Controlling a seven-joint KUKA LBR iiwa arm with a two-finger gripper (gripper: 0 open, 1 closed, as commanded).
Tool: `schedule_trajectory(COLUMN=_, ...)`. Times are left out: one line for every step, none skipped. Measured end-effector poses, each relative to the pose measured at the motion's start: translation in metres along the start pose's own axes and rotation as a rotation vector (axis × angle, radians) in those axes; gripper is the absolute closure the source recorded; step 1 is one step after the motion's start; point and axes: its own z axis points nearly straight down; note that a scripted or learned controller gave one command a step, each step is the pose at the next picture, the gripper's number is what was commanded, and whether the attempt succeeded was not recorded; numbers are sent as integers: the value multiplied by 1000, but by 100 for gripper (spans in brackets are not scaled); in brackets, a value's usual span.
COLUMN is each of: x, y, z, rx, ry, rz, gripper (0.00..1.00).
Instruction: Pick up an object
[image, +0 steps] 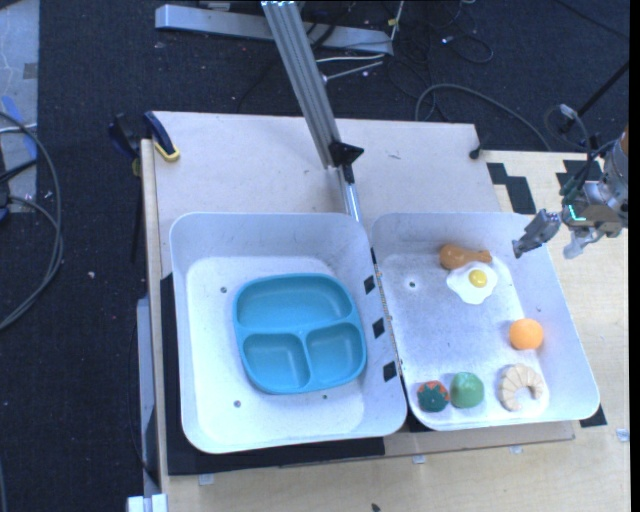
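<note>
The right bin (420, 330) holds several toy foods: a fried egg (472, 283), a brown piece (462, 257) just behind it, an orange ball (526, 334), a croissant (522, 386), a green ball (466, 390) and a red-and-green piece (433, 396). My gripper (556, 238) hangs at the right edge of the view, above the bin's far right rim, well right of the egg. Its two fingers are spread apart and nothing lies between them.
The left bin (200, 300) carries a blue divided tray (298, 332). A slanted metal pole (312, 90) comes down to the gap between the bins at the back. Cables lie on the dark floor behind the bench.
</note>
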Motion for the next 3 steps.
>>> schedule_trajectory(x=0, y=0, z=-1, rx=-2, ry=0, rz=0, gripper=0)
schedule_trajectory(x=-2, y=-5, z=44, rx=2, ry=0, rz=2, gripper=0)
schedule_trajectory(x=-7, y=-14, z=102, rx=4, ry=1, rz=2, gripper=0)
